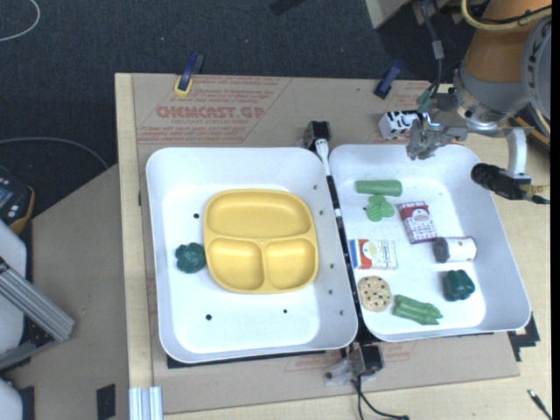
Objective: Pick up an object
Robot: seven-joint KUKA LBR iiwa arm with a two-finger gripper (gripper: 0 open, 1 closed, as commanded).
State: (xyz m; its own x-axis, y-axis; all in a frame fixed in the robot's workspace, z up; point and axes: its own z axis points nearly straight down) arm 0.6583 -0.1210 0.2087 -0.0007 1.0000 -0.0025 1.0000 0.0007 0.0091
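Gripper [426,140] hovers over the far edge of the right bin [499,234], near its far-left part; nothing between the fingers. Whether the jaws are open or shut: cannot tell, too small and dark.

Right bin holds the candidates: green cylinder [378,186] and leafy green piece [380,207] toward the far side, red packet [417,221] mid-bin, white carton [374,253], cookie [374,293], green pod [416,310] at the near edge, dark green pepper [457,284], small white-and-dark tube [455,249].

Left bin [166,234] carries a yellow tray [260,239] and a broccoli [189,257] by its left edge.

Step, as judged: approach, no pick made. Nearest target is the green cylinder; next move calls for shifting toward the near side, centring over it, then descending.
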